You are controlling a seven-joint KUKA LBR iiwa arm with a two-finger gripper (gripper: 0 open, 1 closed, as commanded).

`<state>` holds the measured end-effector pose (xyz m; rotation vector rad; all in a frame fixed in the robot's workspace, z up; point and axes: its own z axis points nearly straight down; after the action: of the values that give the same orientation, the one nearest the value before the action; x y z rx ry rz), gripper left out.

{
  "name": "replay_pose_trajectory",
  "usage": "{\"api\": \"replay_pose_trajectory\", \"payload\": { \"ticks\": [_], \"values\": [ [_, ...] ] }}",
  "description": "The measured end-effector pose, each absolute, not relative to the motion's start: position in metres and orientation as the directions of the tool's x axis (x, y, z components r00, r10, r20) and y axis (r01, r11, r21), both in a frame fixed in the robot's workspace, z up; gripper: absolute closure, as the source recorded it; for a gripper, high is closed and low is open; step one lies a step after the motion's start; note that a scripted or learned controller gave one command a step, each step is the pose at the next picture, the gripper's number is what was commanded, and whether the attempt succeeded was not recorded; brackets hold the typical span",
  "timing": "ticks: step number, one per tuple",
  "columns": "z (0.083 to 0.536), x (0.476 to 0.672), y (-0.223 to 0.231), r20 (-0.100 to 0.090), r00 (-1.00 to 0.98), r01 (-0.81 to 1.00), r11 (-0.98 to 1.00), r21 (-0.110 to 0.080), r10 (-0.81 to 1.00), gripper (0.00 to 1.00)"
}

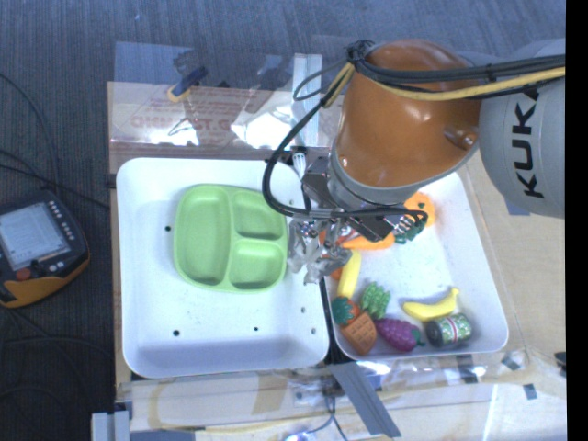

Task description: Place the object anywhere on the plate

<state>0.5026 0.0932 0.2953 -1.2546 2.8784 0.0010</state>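
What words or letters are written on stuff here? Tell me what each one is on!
"KU": big black letters on the grey arm, cut off at the picture's edge.
Cardboard behind the bins: faint reddish print, too blurred to read.
Handheld screen on the floor: too small to read.
Toy can: label too small to read.

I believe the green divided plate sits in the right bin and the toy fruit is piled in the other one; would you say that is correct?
Not quite: the camera view shows the green divided plate in the left bin, not the right one. The toy fruit, including the banana, is piled in the other bin, on the right, as you said.
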Motion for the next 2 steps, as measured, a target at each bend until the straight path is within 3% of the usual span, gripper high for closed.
{"api": "replay_pose_trajectory", "payload": {
  "ticks": [1,2],
  "values": [
    [0.3347,0.4911,0.1152,-0.005,-0.468,-0.884,0.468,-0.003,-0.884,1.00],
    [0.3343,0.4910,0.1152,-0.005,-0.467,-0.884,0.468,-0.002,-0.884,0.00]
  ]
}}
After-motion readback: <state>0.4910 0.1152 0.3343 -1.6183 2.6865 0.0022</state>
